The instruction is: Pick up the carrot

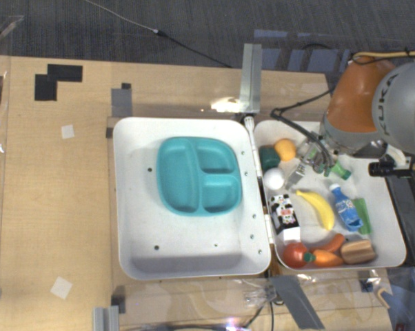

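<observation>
The carrot (325,258) is a short orange piece with a green end, lying at the front of the right bin (393,243). It sits between a red tomato (294,254) and a brown bread-like block (358,252). A reddish-orange piece (333,243) rests just behind it. My gripper (301,169) hangs over the back half of the same bin, pointing down and to the left, well behind the carrot. Nothing shows in its grasp.
The right bin also holds a yellow banana (318,209), a blue bottle (346,209), a green stick (362,213), an orange fruit (285,149), a dark green object (268,158), a white ball (273,179) and a black-and-white box (284,212). A teal divided plate (197,174) lies in the left bin (135,254).
</observation>
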`<control>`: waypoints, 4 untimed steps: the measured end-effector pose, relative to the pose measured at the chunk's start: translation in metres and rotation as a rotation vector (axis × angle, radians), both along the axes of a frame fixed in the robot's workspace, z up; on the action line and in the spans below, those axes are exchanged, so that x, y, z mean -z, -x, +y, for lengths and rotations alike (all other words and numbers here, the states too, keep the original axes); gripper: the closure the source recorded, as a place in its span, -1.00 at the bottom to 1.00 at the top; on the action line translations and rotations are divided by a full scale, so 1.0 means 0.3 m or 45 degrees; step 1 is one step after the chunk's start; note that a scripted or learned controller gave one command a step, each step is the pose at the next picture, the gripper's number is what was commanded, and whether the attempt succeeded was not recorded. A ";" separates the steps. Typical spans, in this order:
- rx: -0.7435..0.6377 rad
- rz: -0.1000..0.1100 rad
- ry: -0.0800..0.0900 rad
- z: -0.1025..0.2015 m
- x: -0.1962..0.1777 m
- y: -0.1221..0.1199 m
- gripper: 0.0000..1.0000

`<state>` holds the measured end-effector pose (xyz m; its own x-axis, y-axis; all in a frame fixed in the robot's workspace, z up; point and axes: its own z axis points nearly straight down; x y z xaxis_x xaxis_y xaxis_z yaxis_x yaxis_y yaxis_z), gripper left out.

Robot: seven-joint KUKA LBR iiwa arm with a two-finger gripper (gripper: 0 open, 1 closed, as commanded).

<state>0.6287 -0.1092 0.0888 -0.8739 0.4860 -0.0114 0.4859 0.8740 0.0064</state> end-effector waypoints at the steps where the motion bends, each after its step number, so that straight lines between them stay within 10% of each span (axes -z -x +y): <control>1: -0.234 0.005 0.004 -0.017 -0.149 0.308 -1.00; 2: -0.230 0.009 0.004 0.025 -0.014 0.468 -1.00; 3: 0.030 -0.006 0.003 -0.044 -0.423 0.274 -1.00; 4: 0.232 -0.025 0.000 0.066 -0.115 0.136 -1.00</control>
<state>0.5880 -0.0895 0.1234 -0.7708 0.6365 -0.0277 0.6362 0.7713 0.0176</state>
